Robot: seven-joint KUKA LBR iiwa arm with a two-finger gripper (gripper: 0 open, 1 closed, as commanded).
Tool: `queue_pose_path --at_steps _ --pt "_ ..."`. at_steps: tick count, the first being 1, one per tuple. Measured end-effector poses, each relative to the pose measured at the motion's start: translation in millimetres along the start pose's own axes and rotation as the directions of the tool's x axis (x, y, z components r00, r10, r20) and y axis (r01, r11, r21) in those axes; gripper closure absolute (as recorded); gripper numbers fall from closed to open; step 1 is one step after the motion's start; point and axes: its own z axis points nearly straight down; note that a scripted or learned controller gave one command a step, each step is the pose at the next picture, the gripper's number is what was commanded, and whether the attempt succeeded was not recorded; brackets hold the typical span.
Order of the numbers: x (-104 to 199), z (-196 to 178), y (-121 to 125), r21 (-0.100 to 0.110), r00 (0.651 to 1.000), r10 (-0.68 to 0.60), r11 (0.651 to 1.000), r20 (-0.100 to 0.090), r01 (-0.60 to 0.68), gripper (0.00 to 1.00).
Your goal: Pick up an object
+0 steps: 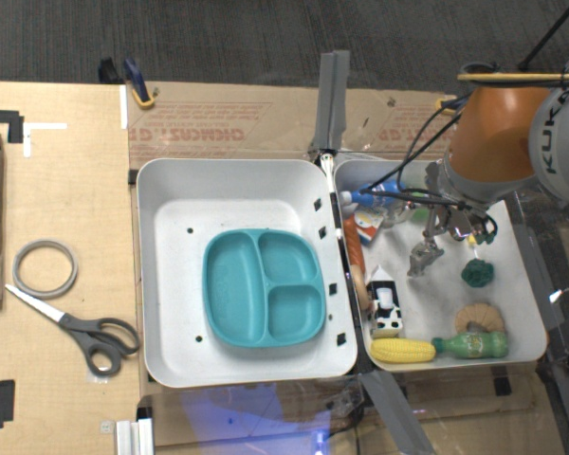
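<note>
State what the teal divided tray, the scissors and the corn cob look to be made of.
Teal divided tray: probably moulded plastic, smooth with a soft sheen and rounded compartment walls.
Scissors: bright blades look like metal; the grey handle loops look like plastic.
Corn cob: likely a plastic or rubber toy, uniformly yellow and slightly glossy; too small to be sure.

Grey arm [555,150] with broad orange band [493,131], dark lettering on casing, black cables [427,140] trailing, metallic end effector [425,254].
</note>
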Motion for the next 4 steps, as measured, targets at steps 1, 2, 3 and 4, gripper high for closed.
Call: queue_pose_path --at_steps 1,2,3,4 --pt "12.0 -0.4 -96.3 0.002 0.997 0.078 0.997 0.000 -0.078 0.00" --pt "56.7 -0.2 -86.3 0.000 0.987 0.163 0.987 -0.001 -0.163 0.00" --pt "27.5 0.0 -64.8 0.000 0.974 0.228 0.974 0.000 -0.228 0.00" --pt "37.5 0.3 -47.2 0.000 0.921 0.390 0.921 -0.002 -0.390 0.00"
